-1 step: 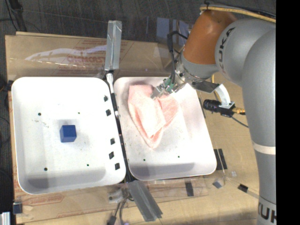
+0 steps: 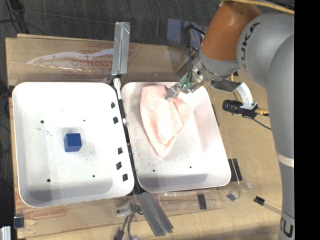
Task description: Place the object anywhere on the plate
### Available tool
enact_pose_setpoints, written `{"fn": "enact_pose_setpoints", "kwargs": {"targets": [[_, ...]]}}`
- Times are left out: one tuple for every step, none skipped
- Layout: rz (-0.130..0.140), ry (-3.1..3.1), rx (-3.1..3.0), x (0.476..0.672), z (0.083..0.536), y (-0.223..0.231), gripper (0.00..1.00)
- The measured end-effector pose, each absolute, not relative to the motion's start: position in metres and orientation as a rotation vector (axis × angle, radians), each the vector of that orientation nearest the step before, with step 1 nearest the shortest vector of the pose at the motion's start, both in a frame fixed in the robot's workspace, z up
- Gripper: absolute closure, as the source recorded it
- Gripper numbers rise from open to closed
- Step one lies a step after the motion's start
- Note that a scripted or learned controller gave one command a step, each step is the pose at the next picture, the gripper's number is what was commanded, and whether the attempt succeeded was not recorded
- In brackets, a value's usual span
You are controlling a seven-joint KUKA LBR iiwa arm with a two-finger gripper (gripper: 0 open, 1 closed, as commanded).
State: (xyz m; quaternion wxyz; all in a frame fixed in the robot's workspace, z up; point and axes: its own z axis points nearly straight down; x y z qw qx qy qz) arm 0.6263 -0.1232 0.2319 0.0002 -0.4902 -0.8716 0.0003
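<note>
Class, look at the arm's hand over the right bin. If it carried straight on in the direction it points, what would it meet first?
The hand points down and leftward, so it would likely meet the pink cloth in the right bin first. It may already touch the cloth's upper edge; depth is unclear.

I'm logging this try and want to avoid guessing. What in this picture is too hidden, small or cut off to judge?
- Gripper: its fingers are too small and blurred against the pink cloth to tell open from shut, or whether they pinch the cloth.
- Under the cloth: its folds cover that part of the right bin.
- Plate: none can be made out as such.
- Arm: cut off by the top and right edges.
- Blue cube in the left bin: plain.
</note>
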Motion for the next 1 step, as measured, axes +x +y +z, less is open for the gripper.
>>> {"fn": "enact_pose_setpoints", "kwargs": {"targets": [[0.002, -2.991, -0.954, 0.6027, 0.2305, -0.0825, 1.00]]}}
